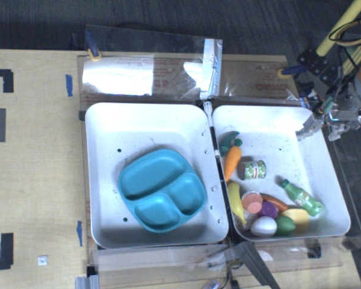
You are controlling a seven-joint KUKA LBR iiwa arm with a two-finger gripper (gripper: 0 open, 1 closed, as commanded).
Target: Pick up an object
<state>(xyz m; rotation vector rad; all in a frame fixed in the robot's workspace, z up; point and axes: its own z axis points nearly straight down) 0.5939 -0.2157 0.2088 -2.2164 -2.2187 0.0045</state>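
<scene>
Nothing picked yet: my jaws (pixel 317 124) hover at the right bin's (pixel 343 221) upper right rim, can't tell if spread or closed, nothing seen between them, while the toy carrot (pixel 231 160), green bottle (pixel 302 198) and egg (pixel 264 226) lie untouched below.

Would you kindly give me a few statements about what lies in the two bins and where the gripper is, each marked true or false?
1. The blue divided tray lies in the left bin. True.
2. The carrot lies in the left bin. False: it lies in the right bin, near the divider.
3. The green bottle lies on its side in the right bin. True.
4. The gripper holds the banana. False: it sits at the right bin's far right corner, apart from the toys.
5. The white egg lies near the right bin's near edge. True.
</scene>
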